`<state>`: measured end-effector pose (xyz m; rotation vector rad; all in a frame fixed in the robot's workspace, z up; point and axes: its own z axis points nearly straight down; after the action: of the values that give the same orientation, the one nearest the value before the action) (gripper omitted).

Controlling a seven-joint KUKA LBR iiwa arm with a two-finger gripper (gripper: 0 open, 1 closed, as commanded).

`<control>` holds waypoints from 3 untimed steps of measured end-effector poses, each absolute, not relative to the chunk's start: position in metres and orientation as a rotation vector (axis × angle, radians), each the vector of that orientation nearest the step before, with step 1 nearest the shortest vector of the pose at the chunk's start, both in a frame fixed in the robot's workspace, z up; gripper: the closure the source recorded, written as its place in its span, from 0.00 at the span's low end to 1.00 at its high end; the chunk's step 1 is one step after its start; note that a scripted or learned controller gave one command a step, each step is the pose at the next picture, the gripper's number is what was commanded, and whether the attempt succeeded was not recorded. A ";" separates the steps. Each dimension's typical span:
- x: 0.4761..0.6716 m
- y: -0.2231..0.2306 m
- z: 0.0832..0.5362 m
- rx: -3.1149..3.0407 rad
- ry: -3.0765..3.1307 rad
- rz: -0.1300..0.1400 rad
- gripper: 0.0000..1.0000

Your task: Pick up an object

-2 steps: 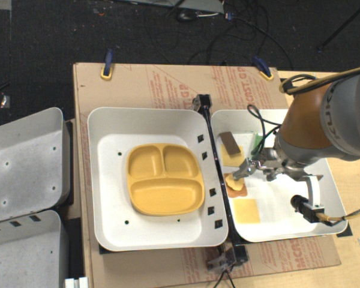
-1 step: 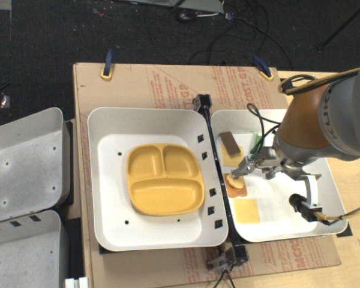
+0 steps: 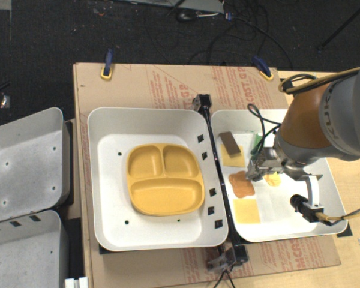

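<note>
I see two smooth, glossy white plastic bins (image 3: 102,179) on a matt brown cardboard-covered tabletop (image 3: 168,83), one holding a smooth, slightly shiny yellow plastic divided plate (image 3: 165,179).

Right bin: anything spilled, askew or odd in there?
Nothing stands out. The right bin holds loose items lying flat: a brown block overlapping a pale yellow piece, an orange-brown piece and a yellow square. The yellow divided plate sits level in the left bin.
</note>
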<state>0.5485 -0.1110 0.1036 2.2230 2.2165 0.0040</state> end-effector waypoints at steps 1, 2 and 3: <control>0.550 -0.105 0.148 2.216 2.222 0.003 1.00; 0.549 -0.104 0.211 2.214 2.221 0.006 1.00; 0.550 -0.104 0.226 2.217 2.222 0.002 1.00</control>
<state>0.5503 -0.1040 0.2265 2.2168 2.2225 0.0021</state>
